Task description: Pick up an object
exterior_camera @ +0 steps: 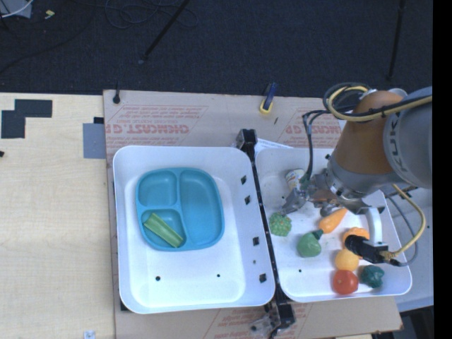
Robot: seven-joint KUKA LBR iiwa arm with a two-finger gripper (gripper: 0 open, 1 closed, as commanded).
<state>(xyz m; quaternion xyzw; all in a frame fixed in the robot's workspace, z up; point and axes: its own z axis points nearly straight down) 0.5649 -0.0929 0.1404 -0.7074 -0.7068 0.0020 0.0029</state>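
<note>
Two white bins are being shown: a left bin (pixel 134 281) and a right bin (pixel 296 281). One blue divided plate (pixel 201 203) and one green piece (pixel 162 229) are being counted at centre left. Seven small items are being counted at lower right, among them one red ball (pixel 345 282).

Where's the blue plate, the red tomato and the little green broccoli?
blue plate (pixel 201 203): camera view, bare right compartment of the plate.
red tomato (pixel 345 282): camera view, middle of the tomato.
green broccoli (pixel 280 224): camera view, its bumpy top.
</note>
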